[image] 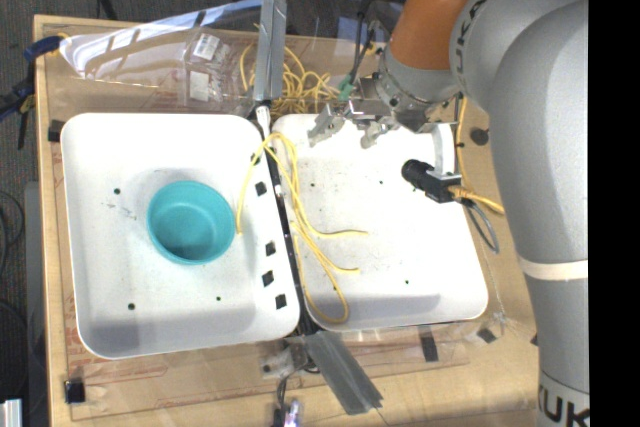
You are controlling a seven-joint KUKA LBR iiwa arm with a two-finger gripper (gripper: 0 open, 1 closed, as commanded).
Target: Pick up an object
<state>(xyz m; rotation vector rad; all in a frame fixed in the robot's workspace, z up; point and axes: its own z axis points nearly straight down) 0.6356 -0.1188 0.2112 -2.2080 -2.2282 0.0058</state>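
Now the claw (345, 127) hangs spread and empty at the right bin's (455, 260) far edge; the teal bowl (190, 220) sits well off, in the other bin.

The arm (520, 115) runs off the right edge and bottom, and its bulk covers the right bin's (400, 295) far corner (cables too).

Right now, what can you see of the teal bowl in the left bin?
The teal bowl is round, smooth and plastic-looking, standing upright with its opening up and nothing visible inside. It rests on the floor of the left bin, near the middle, apart from the walls. Nothing else touches it; the end effector is over the other bin.
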